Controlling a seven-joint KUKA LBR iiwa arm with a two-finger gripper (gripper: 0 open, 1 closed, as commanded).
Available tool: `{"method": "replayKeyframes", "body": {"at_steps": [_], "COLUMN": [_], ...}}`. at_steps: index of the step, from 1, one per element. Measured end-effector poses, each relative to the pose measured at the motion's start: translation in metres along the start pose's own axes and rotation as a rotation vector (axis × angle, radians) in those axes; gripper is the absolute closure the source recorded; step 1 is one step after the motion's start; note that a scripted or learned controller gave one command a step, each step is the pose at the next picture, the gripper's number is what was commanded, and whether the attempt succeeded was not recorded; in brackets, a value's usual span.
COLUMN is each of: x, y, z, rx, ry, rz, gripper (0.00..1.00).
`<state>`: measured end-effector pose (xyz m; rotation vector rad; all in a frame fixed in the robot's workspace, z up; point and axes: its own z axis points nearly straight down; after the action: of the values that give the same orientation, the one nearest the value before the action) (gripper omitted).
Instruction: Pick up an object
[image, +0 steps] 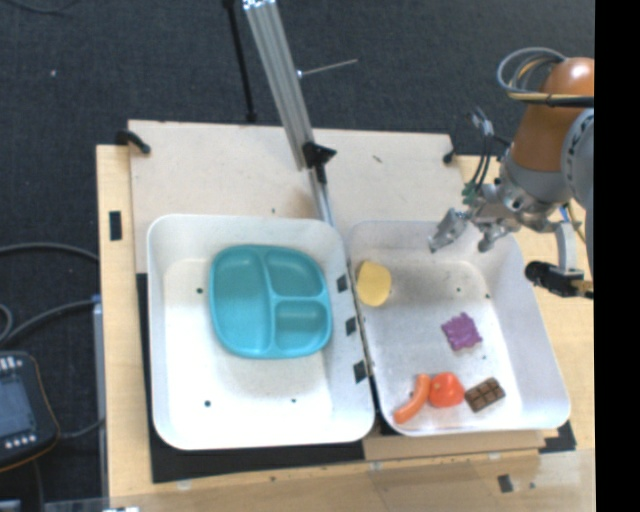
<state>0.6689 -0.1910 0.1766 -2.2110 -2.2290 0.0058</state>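
**Gripper above the right bin's far edge**

Gripper (468, 232) apparently open and empty, fingers spread, though small in view. Nearest candidate: yellow object (374, 283) to camera-left, against the right bin (520, 300) wall. Purple block (461, 331) nearer the camera; orange piece (430, 393) and brown block (485, 394) at the near rim.

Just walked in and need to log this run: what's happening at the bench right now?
The grey arm's tool hangs open over the far edge of the right white bin, holding nothing. In that bin lie a round yellow piece, a small purple block, an orange carrot-like toy and a brown chocolate-like block. The left white bin holds a teal divided plate. Nothing is picked up yet.
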Motion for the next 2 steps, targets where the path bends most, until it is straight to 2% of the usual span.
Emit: {"method": "replayKeyframes", "body": {"at_steps": [1,2], "x": [0.0,-0.001], "y": [-0.003,-0.002], "z": [0.063,0.075], "rx": [0.001,-0.004], "ry": [0.0,-0.001], "rz": [0.002,0.002], "gripper": [0.0,0.0]}}
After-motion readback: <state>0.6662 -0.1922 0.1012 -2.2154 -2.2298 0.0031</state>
